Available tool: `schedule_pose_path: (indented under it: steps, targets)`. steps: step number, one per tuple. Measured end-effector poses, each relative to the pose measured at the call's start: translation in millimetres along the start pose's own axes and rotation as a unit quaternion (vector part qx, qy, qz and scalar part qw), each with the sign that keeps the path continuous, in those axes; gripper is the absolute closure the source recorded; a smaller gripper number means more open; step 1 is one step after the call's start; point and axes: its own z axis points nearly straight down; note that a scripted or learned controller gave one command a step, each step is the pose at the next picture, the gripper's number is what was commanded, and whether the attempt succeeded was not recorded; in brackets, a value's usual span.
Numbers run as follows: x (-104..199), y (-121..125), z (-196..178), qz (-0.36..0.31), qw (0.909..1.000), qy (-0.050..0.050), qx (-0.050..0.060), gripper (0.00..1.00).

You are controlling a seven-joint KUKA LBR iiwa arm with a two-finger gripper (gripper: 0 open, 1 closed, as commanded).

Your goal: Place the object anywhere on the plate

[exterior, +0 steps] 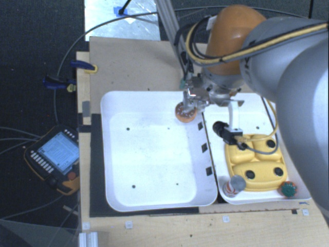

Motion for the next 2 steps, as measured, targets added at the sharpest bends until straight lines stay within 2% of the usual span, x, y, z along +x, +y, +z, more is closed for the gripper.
schedule_pose_path:
  steps: [1, 2]
  targets:
    - [52.3, 3.2, -14.6, -0.001, 1.0000, 0.000, -0.002, 1.00]
    - [48.7, 3.0, -13.9, 0.002, 1.0000, -0.001, -0.001, 0.00]
